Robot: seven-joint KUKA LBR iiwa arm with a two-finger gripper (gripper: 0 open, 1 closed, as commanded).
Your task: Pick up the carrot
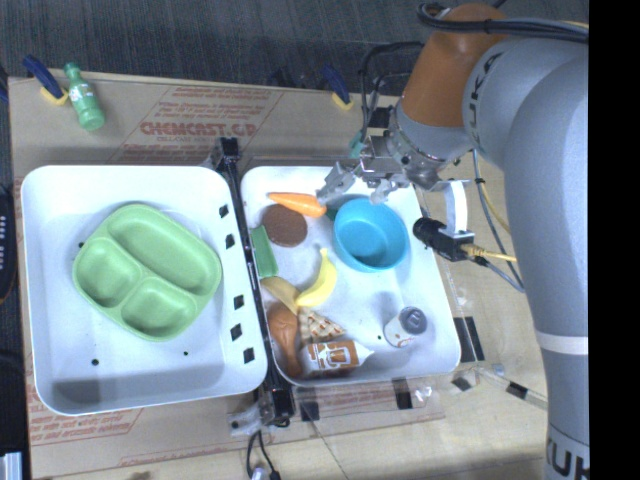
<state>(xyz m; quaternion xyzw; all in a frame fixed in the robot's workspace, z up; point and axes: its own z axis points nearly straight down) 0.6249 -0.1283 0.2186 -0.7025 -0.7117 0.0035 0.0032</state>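
Flanking the carrot (296,203): cookie (286,226) (below), blue bowl (371,234)

Light is even and fairly bright, falling from above. The white bins (60,298) look slightly washed out, with soft shadows inside their walls. Detail is a little soft and grainy throughout.

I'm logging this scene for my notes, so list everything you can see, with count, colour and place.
carrot: 1, orange, right bin, top, beside the hand
brown disc: 1, brown, below the carrot
bowl: 1, blue, right bin, upper right
banana: 1, yellow, right bin, middle
green block: 1, green, right bin, left wall
packaged snack: 1, brown, right bin, bottom
divided plate: 1, green, left bin
bottle: 1, green, bench, top left
bins: 2, white, side by side
hand: 1, grey, over the right bin's top edge
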